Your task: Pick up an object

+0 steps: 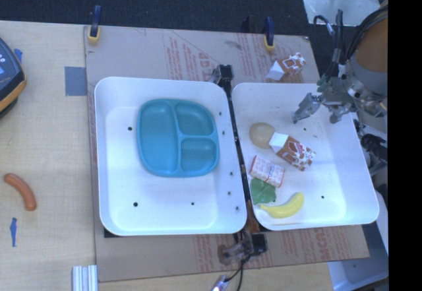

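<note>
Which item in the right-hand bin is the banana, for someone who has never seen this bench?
Start at the right bin, the one under the gripper. Go to its near edge, below the green leaf. The banana lies there, the only yellow, curved thing among cartons.

You can read nothing here: the red print on the cardboard sheet (198, 52) under the bins and the markings on the small cartons (295, 151) are too blurred.
</note>
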### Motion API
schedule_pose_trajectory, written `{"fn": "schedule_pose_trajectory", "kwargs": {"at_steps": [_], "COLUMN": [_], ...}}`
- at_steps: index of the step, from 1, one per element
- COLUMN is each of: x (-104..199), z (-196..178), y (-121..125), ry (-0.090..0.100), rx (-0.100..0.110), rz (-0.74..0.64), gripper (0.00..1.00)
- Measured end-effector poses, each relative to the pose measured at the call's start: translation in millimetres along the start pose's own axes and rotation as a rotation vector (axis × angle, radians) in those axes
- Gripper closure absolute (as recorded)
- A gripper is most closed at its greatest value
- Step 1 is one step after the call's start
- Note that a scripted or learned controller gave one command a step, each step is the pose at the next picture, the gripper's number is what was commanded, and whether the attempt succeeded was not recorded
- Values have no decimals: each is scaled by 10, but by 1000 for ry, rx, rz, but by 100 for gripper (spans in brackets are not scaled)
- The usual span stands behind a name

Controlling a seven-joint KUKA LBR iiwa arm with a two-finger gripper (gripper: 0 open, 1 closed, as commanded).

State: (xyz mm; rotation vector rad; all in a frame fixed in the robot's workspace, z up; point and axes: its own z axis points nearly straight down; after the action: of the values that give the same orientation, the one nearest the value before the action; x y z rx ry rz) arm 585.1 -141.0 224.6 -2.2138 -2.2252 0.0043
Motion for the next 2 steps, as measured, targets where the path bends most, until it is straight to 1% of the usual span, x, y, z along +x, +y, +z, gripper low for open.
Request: {"fn": "schedule_pose_trajectory", "kwargs": {"at_steps": [1,2], "x": [376,59], "z": [1252,1331], "y": [4,-359], "ry": [-1,-1], "rx": [2,0], "rz": [-1,0], "gripper": [0,0]}}
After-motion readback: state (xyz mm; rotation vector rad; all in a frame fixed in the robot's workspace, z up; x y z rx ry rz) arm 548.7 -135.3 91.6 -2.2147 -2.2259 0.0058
